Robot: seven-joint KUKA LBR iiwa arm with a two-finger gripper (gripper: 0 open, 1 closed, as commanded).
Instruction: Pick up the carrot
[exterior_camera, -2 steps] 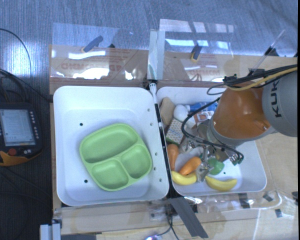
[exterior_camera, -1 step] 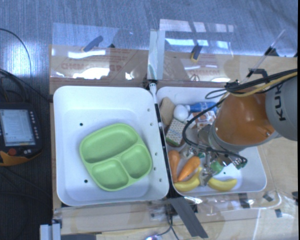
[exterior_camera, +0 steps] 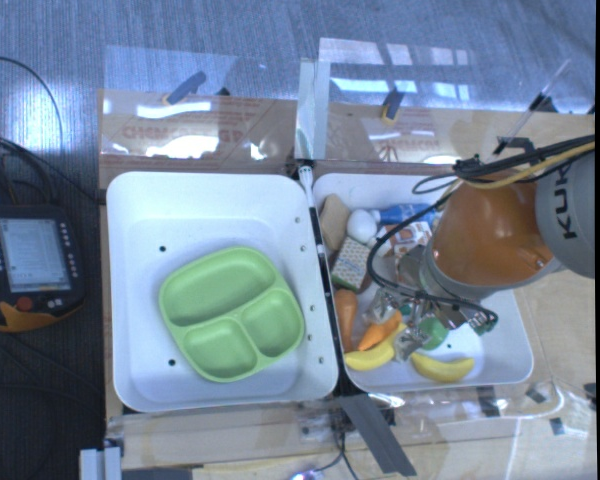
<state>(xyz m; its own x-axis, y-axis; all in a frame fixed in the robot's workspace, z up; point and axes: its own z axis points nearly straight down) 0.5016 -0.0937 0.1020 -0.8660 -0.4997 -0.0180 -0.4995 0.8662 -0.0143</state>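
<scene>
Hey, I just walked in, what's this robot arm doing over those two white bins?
The arm has reached into the right bin, which holds a jumble of toy food, and its gripper is down among the pieces. An orange carrot lies by the bin's left wall, with another orange piece and two bananas close by. Whether anything is grasped can't be made out. The left bin holds a green divided plate.

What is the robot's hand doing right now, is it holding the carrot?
Hand: low in the right bin among the toys, next to the carrot; open or closed cannot be told.
</scene>
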